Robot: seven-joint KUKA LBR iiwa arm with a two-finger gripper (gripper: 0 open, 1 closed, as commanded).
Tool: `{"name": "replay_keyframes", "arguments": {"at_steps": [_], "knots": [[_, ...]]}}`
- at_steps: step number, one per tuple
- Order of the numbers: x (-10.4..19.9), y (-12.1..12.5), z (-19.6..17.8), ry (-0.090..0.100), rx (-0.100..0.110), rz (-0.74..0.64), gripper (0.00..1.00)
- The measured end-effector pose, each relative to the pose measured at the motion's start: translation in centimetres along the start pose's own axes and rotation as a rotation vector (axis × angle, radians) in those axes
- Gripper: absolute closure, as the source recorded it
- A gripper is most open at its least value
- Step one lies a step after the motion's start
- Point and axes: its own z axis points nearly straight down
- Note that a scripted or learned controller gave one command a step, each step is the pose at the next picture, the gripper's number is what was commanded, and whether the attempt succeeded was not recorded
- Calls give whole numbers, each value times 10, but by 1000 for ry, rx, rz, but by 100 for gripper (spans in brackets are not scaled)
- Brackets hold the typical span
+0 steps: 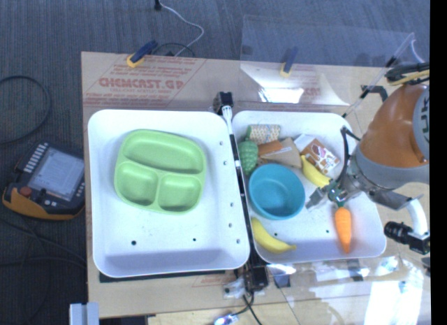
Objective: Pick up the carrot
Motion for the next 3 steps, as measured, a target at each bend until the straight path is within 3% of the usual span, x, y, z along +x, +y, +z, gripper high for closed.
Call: {"name": "replay_keyframes", "arguments": {"at_steps": [1,2,3], "knots": [[0,0,0,0,1,0,0],[-37,-16,77,-1,-10,-134,0],[-38,-13,65,-9,-16,-135,100]]}}
